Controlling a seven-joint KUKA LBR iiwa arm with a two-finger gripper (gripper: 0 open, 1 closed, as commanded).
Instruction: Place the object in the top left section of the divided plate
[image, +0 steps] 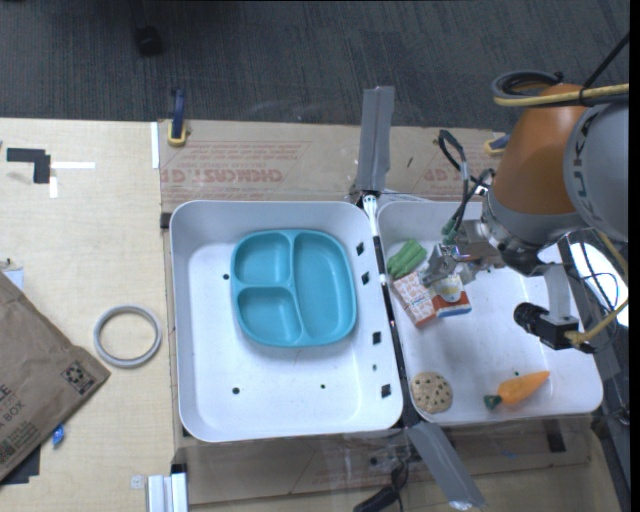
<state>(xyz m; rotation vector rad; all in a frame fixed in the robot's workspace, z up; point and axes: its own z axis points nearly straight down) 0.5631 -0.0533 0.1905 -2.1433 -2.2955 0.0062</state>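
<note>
A teal divided plate (294, 288) lies in the left bin (200, 380); its two small sections are on its left side and one long section is on its right. My gripper (446, 266) hangs low over the right bin (560, 405), near that bin's left wall. Right under it are a red and white packet (416, 299) and a small pale round thing (451, 291). A green item (405, 258) lies just to the gripper's left. Whether anything is held is hidden by the wrist.
A round speckled cookie (431, 392) and an orange carrot (522, 387) lie at the right bin's front. The grey divider (383, 300) stands between the bins. On the bench at left sit a tape ring (127, 334) and a brown cardboard box (35, 385).
</note>
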